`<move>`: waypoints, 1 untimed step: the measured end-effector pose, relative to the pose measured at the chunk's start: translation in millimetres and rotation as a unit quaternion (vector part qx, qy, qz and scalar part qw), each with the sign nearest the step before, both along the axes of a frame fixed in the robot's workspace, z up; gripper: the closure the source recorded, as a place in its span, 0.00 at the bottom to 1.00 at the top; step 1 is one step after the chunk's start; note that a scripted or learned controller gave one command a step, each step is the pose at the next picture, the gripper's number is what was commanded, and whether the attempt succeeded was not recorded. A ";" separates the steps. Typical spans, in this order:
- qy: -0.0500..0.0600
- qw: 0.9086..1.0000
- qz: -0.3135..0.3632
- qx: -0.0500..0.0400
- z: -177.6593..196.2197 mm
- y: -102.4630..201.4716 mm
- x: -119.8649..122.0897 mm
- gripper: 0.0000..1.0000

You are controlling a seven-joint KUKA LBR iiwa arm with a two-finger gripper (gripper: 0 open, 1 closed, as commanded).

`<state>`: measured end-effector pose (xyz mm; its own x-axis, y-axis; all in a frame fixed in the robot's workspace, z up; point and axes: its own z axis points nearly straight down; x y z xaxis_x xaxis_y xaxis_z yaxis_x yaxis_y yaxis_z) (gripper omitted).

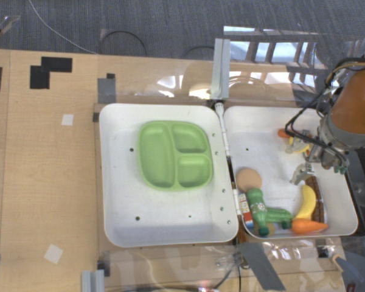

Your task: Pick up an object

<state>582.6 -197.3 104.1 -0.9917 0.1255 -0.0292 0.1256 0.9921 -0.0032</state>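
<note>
1. Plate point(173, 155): in the left bin point(118, 224), away from the work.
2. Egg point(249, 179), bottle point(261, 210), banana point(306, 202), carrot point(309, 226): right bin's near corner.
3. Gripper point(305, 174): just above banana; grip state unclear. Descend centred, avoiding the wall.

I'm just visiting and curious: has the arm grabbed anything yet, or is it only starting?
Done: the arm has reached over the right bin. In hand: the gripper sits just above the banana, apparently not holding it. Left: grasping and lifting; the egg, green bottle and carrot lie untouched.
</note>
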 end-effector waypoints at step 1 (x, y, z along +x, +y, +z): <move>0.007 1.000 -0.015 0.002 -14.6 -8.4 -37.6 0.00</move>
